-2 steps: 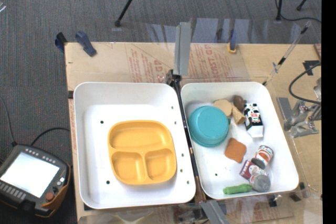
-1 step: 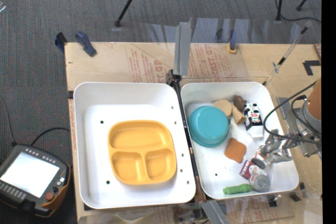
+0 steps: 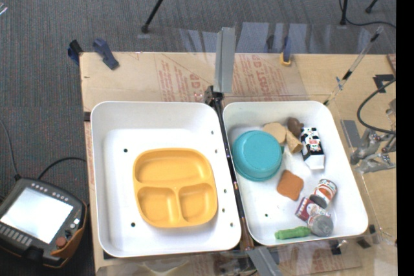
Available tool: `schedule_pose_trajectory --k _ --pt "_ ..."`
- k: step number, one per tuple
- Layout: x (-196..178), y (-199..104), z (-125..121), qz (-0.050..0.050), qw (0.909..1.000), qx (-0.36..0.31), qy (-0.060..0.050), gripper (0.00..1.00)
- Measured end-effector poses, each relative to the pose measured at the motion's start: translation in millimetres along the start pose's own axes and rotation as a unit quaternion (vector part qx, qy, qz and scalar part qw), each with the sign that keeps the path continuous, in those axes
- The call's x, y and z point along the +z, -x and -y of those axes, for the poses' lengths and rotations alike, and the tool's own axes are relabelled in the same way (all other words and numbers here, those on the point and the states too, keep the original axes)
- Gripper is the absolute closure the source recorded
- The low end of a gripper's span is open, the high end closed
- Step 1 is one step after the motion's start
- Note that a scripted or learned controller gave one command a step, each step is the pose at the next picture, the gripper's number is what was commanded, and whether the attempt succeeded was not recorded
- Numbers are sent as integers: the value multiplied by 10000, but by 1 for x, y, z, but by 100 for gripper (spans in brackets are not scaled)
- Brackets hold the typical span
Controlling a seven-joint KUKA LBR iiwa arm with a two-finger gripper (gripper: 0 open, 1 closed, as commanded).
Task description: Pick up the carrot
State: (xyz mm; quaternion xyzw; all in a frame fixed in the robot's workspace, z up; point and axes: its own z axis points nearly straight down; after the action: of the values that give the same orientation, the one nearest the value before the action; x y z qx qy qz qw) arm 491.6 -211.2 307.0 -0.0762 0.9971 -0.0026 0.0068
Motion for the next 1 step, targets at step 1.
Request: schedule_pose_trajectory --k 1 --pt "75 14 -69 -97 9996 247 67 100"
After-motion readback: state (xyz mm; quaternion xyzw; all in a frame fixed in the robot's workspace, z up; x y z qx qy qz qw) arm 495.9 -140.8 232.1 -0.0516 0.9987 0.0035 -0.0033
